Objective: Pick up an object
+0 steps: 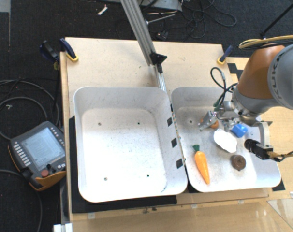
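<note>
Nearest the lower edge of the frame I see the front rims of the two white bins. The left bin [88, 105] fills the centre-left; its floor shows only dark specks. The right bin [185, 100] sits just beside it, the two rims touching along the middle.

In the right bin, lower centre, I log a toy carrot [202, 166] lying flat, green tip pointing up-frame, orange body pointing toward the lower right. To its right, near the bin's lower right corner, a small brown round object [239, 162] rests on the floor. Just above it lies a white oval piece [225, 141], and touching its upper right edge a small blue block [240, 130].

Further up, the gripper [209, 122] reaches in from the right, low over the bin floor. A small orange item [213, 124] shows right at its metal tip; I cannot tell whether it is gripped or merely beside it, nor how wide the tool stands.

At the far left of the frame, off the bench, a teach pendant [37, 151] rests on the dark floor.
</note>
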You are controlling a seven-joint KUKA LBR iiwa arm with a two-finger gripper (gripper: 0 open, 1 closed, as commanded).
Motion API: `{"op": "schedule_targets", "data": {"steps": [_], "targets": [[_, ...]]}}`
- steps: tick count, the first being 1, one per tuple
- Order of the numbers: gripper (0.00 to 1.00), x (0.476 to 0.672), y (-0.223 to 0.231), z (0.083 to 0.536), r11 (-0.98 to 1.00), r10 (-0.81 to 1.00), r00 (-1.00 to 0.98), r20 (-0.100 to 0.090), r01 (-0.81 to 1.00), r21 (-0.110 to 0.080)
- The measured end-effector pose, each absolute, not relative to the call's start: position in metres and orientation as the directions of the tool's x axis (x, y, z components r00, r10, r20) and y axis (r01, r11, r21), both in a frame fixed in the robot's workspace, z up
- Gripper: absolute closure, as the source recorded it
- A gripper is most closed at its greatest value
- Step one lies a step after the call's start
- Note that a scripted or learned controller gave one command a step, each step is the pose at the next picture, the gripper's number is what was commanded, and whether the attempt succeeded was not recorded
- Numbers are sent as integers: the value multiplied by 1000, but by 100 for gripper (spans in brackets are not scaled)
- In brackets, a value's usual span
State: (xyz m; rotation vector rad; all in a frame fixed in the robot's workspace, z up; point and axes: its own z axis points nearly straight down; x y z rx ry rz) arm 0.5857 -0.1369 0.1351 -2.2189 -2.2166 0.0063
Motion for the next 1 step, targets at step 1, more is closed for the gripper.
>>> {"op": "schedule_targets", "data": {"steps": [1], "targets": [[0, 587, -137, 95, 0, 1000, 0, -2, 1000, 3]]}}
